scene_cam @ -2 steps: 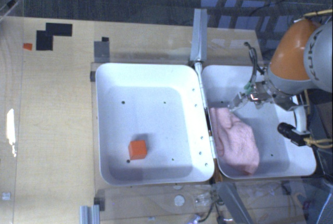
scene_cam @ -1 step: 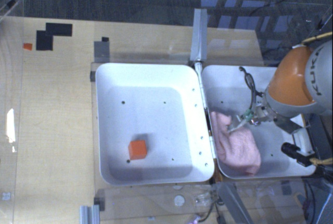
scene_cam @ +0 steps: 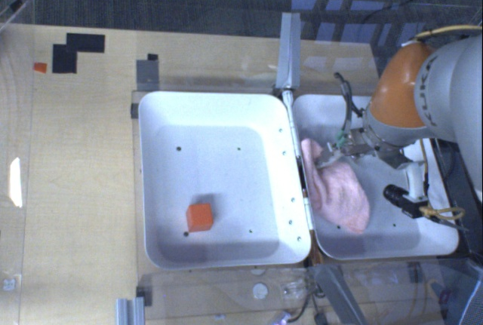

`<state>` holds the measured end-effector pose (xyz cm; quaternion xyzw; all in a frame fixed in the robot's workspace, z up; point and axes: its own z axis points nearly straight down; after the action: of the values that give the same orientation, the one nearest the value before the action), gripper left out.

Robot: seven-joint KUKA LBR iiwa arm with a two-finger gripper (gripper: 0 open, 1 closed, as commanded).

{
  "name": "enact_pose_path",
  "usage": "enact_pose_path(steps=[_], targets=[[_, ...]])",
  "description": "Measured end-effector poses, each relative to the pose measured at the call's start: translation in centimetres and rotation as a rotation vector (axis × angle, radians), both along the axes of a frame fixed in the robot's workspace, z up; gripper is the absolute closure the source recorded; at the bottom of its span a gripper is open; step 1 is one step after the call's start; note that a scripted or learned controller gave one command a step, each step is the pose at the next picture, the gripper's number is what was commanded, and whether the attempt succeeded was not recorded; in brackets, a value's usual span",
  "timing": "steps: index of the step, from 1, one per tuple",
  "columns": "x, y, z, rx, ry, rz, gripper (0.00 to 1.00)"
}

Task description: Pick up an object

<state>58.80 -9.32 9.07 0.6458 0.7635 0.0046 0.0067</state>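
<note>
A small orange cube (scene_cam: 200,217) lies in the left bin (scene_cam: 158,165), near its front left. A crumpled pink cloth (scene_cam: 341,194) lies along the left side of the right bin (scene_cam: 434,240), close to the divider. My gripper (scene_cam: 332,156) is low over the cloth's upper end, and its tip meets or overlaps the fabric there. The grey arm with its orange band (scene_cam: 398,96) reaches in from the right above the right bin. The wrist hides part of the cloth's top edge.
Black cables loop by the wrist (scene_cam: 346,93), and a black fitting (scene_cam: 404,201) sits at the right bin's right side. A metal post (scene_cam: 289,52) rises behind the divider between the bins. Black marker blocks (scene_cam: 75,50) lie on the wooden bench at far left.
</note>
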Motion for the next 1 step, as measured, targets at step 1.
enact_pose_path(steps=[1], targets=[[-2.98,-3.54,-0.01,0.000,0.000,-0.069,0.00]])
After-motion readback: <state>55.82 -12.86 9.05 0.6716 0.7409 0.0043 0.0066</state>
